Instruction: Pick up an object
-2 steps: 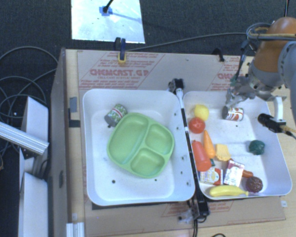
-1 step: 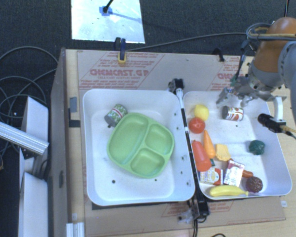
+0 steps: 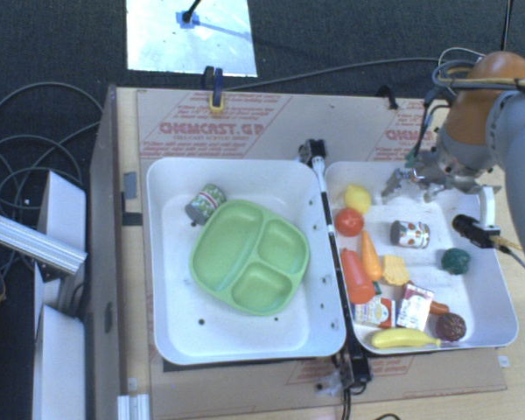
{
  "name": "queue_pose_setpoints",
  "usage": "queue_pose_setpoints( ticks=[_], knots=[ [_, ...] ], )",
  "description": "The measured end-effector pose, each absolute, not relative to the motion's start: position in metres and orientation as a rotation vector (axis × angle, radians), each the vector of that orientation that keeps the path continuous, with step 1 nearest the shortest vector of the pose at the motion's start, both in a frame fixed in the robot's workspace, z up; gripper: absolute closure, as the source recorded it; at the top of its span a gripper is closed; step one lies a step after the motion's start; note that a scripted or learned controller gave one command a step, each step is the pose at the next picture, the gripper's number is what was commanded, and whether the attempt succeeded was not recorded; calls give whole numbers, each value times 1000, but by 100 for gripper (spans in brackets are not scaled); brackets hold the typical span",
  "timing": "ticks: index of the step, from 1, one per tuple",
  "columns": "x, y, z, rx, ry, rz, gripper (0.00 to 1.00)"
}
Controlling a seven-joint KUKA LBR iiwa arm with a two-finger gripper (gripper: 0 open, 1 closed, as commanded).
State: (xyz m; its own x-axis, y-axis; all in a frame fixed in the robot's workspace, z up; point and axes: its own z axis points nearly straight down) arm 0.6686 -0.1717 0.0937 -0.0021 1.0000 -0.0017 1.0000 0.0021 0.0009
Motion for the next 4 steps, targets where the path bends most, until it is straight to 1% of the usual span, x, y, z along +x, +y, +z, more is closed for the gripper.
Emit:
queue_pose_setpoints(
  ticks=[1, 2, 3, 4],
  knots=[
    [611, -157, 84, 2219, 2223, 1, 0],
    [613, -157, 96, 2216, 2222, 4, 100],
    [613, -157, 96, 2216, 2222, 4, 0],
    [629, -90, 139, 2213, 2226, 6, 0]
  ],
)
